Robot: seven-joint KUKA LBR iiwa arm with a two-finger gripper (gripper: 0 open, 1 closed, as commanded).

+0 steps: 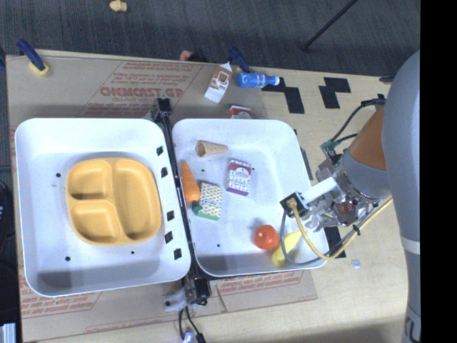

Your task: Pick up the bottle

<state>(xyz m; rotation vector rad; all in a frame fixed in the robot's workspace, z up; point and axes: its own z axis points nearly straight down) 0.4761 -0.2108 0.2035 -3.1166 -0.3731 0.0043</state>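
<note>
The blue bottle (255, 81) is seen lying on the counter (357, 291), upper middle of the frame, outside both bins. The hand (318, 216) is spotted over the right bin's (271, 148) lower right edge, well apart from it; how wide it stands cannot be told.

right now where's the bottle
In the camera view the blue bottle lies on its side just past the top rim of the right bin, not inside it, immediately right of a small white and brown carton.
</note>
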